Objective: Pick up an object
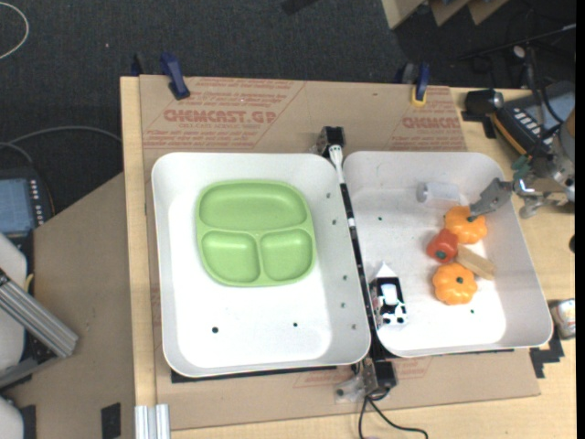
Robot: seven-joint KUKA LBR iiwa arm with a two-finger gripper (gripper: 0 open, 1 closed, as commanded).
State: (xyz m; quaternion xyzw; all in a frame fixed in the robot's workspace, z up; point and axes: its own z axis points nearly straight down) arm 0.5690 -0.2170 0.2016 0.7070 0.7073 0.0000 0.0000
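1. The gripper (477, 207) comes in from the right edge of the right bin (402, 176), its dark tip angled down and to the left, ending at the upper edge of the upper orange toy (466, 226). That toy lies just below and left of the tip, seemingly touching it.
2. I cannot tell whether the fingers are apart or together; the tip is small and dark, and nothing shows plainly between them, so I judge nothing is held.
3. The pile is tight: a red piece (442, 246) touches the upper orange toy on its lower left, a tan block (475, 262) lies slantwise just below, and a second orange pumpkin-like toy (454, 284) sits under that. Closing on one likely nudges its neighbours.
4. A small grey-clear thing (423, 191) lies to the left of the tip, apart from the pile, too faint to name.
5. A black-and-white carton (389, 298) rests near the divider, well apart from the gripper.
6. The left bin (174, 245) carries a green divided plate (257, 232), far from the arm on the counter (274, 103).
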